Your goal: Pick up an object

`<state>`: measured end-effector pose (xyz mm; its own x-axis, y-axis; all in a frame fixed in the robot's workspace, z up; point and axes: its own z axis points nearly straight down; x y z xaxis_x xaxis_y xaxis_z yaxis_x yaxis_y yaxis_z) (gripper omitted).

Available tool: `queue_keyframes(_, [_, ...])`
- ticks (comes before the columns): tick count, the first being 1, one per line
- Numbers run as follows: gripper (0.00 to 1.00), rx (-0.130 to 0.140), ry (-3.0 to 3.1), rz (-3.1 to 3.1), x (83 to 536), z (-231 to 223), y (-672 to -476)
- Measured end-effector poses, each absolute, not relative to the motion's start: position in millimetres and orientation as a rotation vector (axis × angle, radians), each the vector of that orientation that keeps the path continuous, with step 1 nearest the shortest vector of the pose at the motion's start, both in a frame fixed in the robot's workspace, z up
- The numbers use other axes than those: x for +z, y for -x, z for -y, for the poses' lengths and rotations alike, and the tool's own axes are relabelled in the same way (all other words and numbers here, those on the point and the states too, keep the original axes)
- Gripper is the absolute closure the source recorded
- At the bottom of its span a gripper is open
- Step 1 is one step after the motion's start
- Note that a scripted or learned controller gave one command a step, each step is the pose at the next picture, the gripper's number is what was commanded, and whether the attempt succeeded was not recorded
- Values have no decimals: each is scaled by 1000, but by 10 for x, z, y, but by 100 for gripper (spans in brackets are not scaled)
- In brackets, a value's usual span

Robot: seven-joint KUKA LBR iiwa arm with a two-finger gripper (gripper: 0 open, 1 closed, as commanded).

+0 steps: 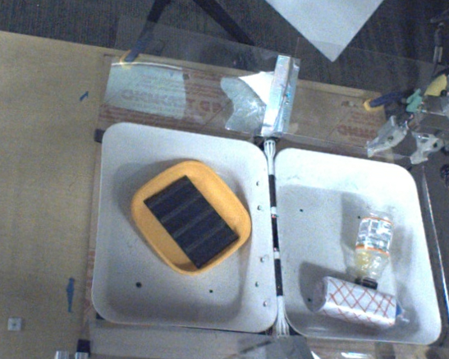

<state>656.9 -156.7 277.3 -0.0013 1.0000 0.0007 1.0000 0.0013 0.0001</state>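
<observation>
wooden bench [16, 187], two white bins [110, 283]

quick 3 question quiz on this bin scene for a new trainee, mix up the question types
1. True or false: the yellow tray lies in the left bin.
2. Which two things lie in the right bin?
A. a small bottle and a white roll with red crosshatch
B. a yellow tray and a mug
C. two spoons
3. Fill in: the tool is outside the bins, beyond the ____ bin's far edge.

Key
1. True
2. A
3. right
</observation>
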Motion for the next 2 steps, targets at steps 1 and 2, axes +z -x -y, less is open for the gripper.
queue_keyframes(1, [0,1,2121,2317,1620,1404,-5803])
queue_keyframes(2, [0,-8,2102,2347,1208,1723,-5852])
